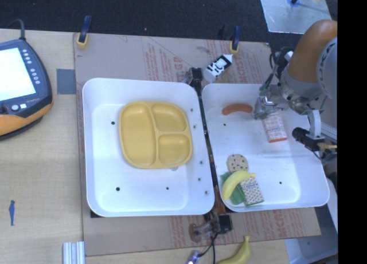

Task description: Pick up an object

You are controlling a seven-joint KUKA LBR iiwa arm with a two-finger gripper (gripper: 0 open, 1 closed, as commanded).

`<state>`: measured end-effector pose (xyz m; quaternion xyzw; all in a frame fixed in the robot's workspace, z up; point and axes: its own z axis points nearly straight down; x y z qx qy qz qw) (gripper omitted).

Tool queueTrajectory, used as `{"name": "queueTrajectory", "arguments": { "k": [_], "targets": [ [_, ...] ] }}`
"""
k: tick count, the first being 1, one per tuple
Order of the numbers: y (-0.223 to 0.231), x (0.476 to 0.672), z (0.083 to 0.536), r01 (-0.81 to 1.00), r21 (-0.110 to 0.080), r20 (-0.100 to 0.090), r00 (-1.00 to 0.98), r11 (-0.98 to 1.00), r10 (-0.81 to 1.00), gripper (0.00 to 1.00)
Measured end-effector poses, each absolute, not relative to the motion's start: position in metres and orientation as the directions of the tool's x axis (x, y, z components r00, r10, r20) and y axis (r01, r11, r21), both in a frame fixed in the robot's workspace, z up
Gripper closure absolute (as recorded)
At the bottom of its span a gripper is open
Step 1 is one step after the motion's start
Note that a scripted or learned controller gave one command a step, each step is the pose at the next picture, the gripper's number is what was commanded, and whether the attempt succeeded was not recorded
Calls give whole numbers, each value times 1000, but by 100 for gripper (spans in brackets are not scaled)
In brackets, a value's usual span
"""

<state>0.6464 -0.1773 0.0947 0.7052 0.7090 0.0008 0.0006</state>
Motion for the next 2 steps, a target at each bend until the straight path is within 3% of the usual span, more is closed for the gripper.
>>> {"name": "queueTrajectory", "arguments": {
  "k": [1,2],
  "targets": [
    [-202,657,151,1000,-1,0,-3,3,1000,0],
    [-211,640,148,1000,-3,1,-2,2,1000,0]
  ]
}}
